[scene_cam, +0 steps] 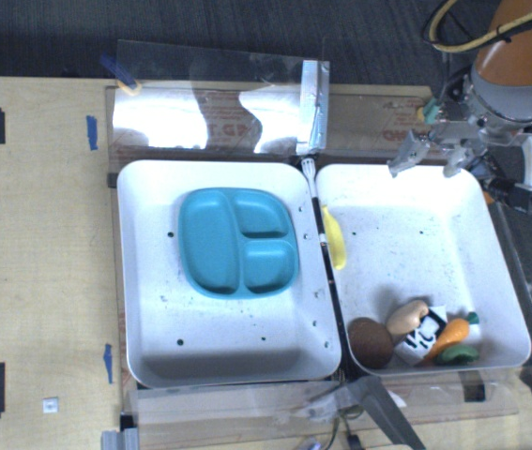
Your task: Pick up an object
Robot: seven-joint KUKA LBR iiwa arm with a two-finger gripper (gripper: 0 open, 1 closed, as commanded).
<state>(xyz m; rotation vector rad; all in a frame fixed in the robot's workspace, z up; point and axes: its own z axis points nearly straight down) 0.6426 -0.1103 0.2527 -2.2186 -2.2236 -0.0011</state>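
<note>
Gripper (430, 157) spread, nothing btwn fingers, hovering over far edge of right bin (491, 242). Toys cluster at near edge: brown ball (371, 341), carrot (451, 332), maybe more. Well apart, diagonally opposite.

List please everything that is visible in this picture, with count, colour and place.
bins: 2, white, side by side on the bench
tray: 1, blue, with compartments, middle of the left bin
yellow item: 1, yellow, at the left wall of the right bin
brown ball: 1, brown, near edge of the right bin
beige item: 1, beige, beside the brown ball
black-and-white item: 1, black and white, in the same cluster
carrot toy: 1, orange and green, right end of the cluster
clear panel: 1, transparent, behind the left bin
gripper: 1, grey, over the far edge of the right bin, open, holding nothing
</note>
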